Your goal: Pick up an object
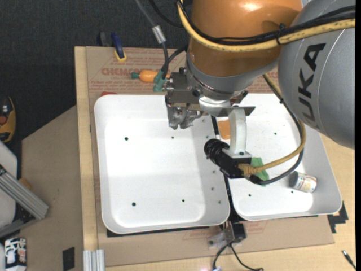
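Above the left bin [152, 174], toward its 1 o'clock corner, the gripper [179, 119] hangs from the arm [254, 33], whose orange band and grey casing cover the top right of the camera view. Whether the claw is apart or together cannot be told from this angle, and nothing is seen between its tips. In the right bin [282, 205], a small can [303, 182] lies on its side near the 4 o'clock corner, well apart from the gripper. An orange object [224, 130] lies at the right bin's 10 o'clock side, partly hidden by the arm's bracket.
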`<state>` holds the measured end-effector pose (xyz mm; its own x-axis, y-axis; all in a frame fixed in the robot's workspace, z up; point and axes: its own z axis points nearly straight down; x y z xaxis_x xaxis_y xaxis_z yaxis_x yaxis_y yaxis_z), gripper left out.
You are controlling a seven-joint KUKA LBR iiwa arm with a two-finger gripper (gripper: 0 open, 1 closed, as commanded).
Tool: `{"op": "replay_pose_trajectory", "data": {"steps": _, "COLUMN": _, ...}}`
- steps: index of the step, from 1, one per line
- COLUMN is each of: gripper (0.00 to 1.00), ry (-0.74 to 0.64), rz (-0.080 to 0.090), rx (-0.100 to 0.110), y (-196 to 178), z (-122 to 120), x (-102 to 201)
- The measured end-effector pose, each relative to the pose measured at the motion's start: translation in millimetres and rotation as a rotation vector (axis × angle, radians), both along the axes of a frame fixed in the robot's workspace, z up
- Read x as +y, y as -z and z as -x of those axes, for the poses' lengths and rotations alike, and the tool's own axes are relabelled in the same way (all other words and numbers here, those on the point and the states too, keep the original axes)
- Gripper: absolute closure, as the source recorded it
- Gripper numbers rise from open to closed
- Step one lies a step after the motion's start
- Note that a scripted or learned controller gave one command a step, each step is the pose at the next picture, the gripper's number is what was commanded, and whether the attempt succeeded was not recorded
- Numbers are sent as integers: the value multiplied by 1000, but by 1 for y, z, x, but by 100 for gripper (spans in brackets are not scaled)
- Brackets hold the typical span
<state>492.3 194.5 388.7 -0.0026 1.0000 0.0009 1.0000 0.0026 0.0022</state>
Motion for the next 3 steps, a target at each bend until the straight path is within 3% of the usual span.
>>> {"op": "replay_pose_trajectory", "data": {"steps": 1, "gripper": 100, "ry": -3, "rz": -6, "rx": -9, "y": -99, "z": 13, "x": 32}}
{"op": "replay_pose_trajectory", "data": {"steps": 2, "gripper": 100, "ry": 20, "rz": 4, "rx": 3, "y": -94, "z": 13, "x": -119}}
{"op": "replay_pose_trajectory", "data": {"steps": 3, "gripper": 100, "ry": -4, "rz": 5, "rx": 21, "y": 90, "z": 17, "x": -15}}
